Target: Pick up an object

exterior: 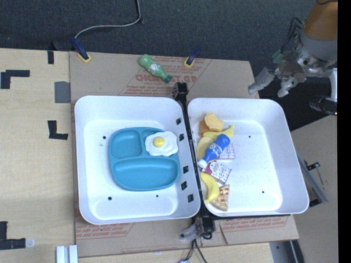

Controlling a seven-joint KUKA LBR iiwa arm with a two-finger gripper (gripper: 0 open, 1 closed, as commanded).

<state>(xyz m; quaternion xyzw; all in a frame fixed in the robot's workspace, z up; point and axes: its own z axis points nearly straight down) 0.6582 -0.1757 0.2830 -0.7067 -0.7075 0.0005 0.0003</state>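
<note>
down at the near edge of the right bin (274, 204) i see a pizza slice (221, 198) lying beside a banana (209, 185), both against the bin's left wall. above them sits a small printed packet (221, 172), then a blue bottle with a white cap (217, 148) lying tilted across a second yellow piece (206, 143), and an orange-yellow lump (212, 123) at the far end of the pile. all of these candidates for picking crowd the left side of that bin.

the left bin (90, 201) holds a blue divided plate (143, 160) with a fried egg (160, 143) resting on its upper right corner.

beyond the bins, a green bottle (154, 68) lies on the cardboard.

my gripper (272, 82) hangs off the bench past the right bin's far right corner, well apart from the pile, fingers spread with nothing between them.
</note>
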